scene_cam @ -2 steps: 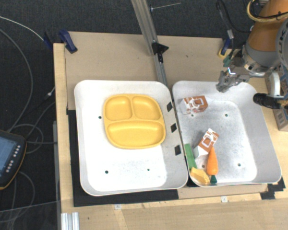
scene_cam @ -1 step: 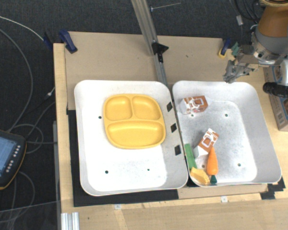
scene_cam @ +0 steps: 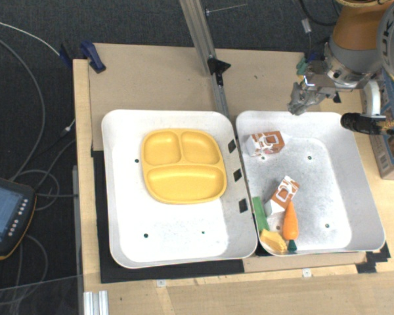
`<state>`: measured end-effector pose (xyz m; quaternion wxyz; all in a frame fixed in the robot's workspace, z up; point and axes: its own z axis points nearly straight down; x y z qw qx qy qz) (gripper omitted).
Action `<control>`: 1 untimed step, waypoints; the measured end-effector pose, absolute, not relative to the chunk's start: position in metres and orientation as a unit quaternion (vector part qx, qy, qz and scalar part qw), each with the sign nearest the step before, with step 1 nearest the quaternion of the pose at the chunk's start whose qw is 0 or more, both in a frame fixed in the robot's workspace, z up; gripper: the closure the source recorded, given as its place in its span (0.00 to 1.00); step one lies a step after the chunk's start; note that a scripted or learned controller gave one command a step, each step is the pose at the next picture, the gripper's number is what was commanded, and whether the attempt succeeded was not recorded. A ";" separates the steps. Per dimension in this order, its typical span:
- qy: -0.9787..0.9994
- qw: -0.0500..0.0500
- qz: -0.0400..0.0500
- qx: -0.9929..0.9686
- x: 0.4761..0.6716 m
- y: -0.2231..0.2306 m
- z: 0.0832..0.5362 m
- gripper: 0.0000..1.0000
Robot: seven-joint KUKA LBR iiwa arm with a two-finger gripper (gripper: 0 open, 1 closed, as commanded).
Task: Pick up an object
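Objects for picking all lie in the right bin (scene_cam: 354, 195), and none has been lifted yet. A small white carton with orange-brown print (scene_cam: 265, 143) sits near the bin's far left corner. A second carton of the same print (scene_cam: 284, 192) lies closer to the near edge, tilted, with a toy carrot (scene_cam: 290, 222) just beside it on the near side. Against the bin's left wall stands a green stick-like piece (scene_cam: 259, 213), and a yellow wedge-shaped piece (scene_cam: 273, 242) rests in the near left corner of that bin, close to the carrot's tip.

Relative to the same right bin, the gripper (scene_cam: 302, 104) hangs over the far rim, above and to the right of the first carton and well apart from the cluster near the front. Nothing shows between its fingertips; whether they are spread or closed I cannot tell from this slanted look down.

The left bin (scene_cam: 118, 195), beside the right bin, carries a yellow divided plate (scene_cam: 182, 165) with three compartments, lying flat.

As a judgement, the task is at its start: the approach is not finished, no contact is made, and descent, closing and lifting all remain. The first carton looks the nearest candidate, being closest to the gripper.
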<state>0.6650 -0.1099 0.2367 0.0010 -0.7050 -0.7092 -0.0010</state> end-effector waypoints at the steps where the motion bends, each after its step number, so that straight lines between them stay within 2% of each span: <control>1: -0.709 0.002 -0.001 -0.705 0.654 -0.060 0.246 1.00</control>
